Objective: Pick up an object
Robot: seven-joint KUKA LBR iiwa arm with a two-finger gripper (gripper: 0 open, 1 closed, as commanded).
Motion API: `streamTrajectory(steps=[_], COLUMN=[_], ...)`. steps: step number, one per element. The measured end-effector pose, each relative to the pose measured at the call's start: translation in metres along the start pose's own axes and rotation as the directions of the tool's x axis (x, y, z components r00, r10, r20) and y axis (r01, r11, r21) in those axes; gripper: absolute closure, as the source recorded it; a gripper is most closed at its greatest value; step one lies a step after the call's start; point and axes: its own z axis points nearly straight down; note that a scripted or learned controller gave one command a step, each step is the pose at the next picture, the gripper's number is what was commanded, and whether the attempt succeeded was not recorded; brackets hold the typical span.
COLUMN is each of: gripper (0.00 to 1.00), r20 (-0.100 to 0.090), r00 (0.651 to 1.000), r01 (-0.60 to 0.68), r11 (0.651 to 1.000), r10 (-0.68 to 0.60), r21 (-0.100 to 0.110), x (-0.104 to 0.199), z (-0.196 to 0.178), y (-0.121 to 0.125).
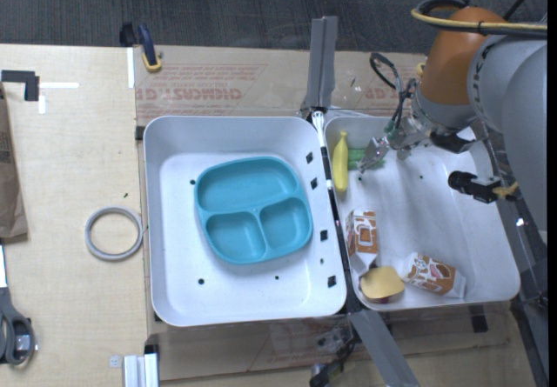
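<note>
White plastic walls frame everything I work over: two shallow bins side by side on the bench (pixel 70 159). I take the right bin (pixel 487 290) as my landmark. My pincer (pixel 376 155) hangs low over its far left part, reached in from the right, with my grey arm (pixel 513 90) and its orange band (pixel 452 59) above the bin's far right corner. I cannot tell from this slant whether my pincer is spread or pressed together, and I see nothing between its tips.

Just left of my pincer, along the right bin's left wall, lies a yellow banana-shaped thing (pixel 339 170) with a green end (pixel 339 143); it looks close to my tips, though I cannot tell whether they touch it. Nearer the camera along that same wall lies an orange-and-white packet (pixel 363 233). At the bin's near edge sits a round, tan, bun-like piece (pixel 381 284), and just right of it a second orange-and-white packet (pixel 431 274). A black part (pixel 474 185) of my rig juts over the bin's right side.

Left of the right bin stands the left bin (pixel 174 290), holding a blue divided plate (pixel 253 210). Further left, on the bare bench, lies a grey ring (pixel 113 231).
</note>
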Motion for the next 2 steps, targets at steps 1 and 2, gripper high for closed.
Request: streamTrajectory(steps=[1,2], gripper=[0.00,1.00], r20=[0.002,0.002], r00=[0.984,0.984], r01=[0.180,0.180], r11=[0.984,0.984], r10=[-0.180,-0.180], r21=[-0.006,-0.004], x=[0.0352,0.0340], z=[-0.0943,-0.1003], y=[0.0112,0.0118])
